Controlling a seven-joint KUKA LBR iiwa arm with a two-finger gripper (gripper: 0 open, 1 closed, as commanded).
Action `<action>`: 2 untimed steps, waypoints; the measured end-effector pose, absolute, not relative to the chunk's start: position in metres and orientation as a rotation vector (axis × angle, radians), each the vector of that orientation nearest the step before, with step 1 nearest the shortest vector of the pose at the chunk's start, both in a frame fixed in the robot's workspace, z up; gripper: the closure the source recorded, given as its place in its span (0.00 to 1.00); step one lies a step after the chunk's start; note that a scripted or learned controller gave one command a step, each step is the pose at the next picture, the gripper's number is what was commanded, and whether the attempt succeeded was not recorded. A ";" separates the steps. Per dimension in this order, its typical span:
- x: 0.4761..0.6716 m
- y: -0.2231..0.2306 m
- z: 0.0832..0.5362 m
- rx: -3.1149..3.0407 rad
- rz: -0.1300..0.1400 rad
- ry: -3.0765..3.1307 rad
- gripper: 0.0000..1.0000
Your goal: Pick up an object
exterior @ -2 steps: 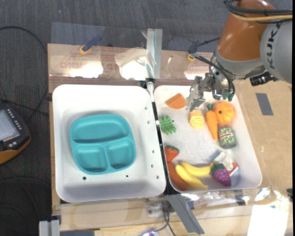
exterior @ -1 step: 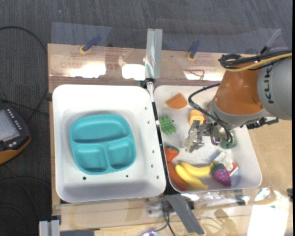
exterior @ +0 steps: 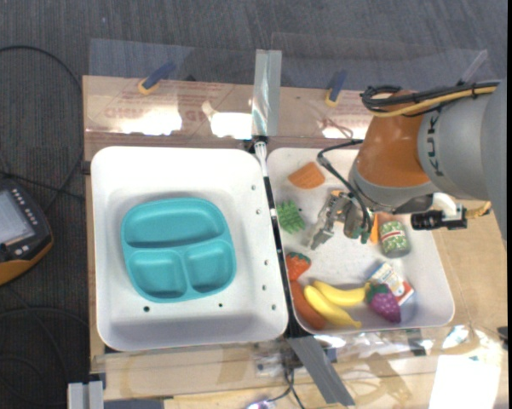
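My gripper (exterior: 336, 227) hangs low over the middle of the right bin (exterior: 439, 292), its fingers spread open with nothing between them. A green leafy toy (exterior: 290, 218) lies just left of it, near the bin's left wall. To its right stands a green can (exterior: 394, 238) with a red top. An orange wedge (exterior: 307, 175) lies at the bin's back. Along the front lie a red strawberry-like piece (exterior: 297, 264), a yellow banana (exterior: 337, 300), an orange fruit (exterior: 309, 308), purple grapes (exterior: 386, 304) and a small carton (exterior: 392, 279).
The left bin (exterior: 111, 228) holds a teal divided plate (exterior: 179, 247). A clear upright divider (exterior: 266, 92) stands at the back between the bins. The arm's orange band (exterior: 396, 143) overhangs the right bin's back right corner. A handheld pendant (exterior: 8, 228) lies off the bench at the left.
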State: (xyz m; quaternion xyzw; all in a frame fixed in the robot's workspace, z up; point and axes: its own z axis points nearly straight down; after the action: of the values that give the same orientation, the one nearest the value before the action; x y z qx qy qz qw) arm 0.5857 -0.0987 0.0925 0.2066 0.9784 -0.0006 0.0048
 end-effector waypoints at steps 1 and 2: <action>0.619 -0.173 0.121 0.203 -0.006 3.131 1.00; 0.556 -0.151 0.094 0.419 -0.004 3.089 1.00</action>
State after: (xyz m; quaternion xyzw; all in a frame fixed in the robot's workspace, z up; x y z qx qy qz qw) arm 0.5560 -0.1506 0.0937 0.1343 0.9909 -0.0013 0.0122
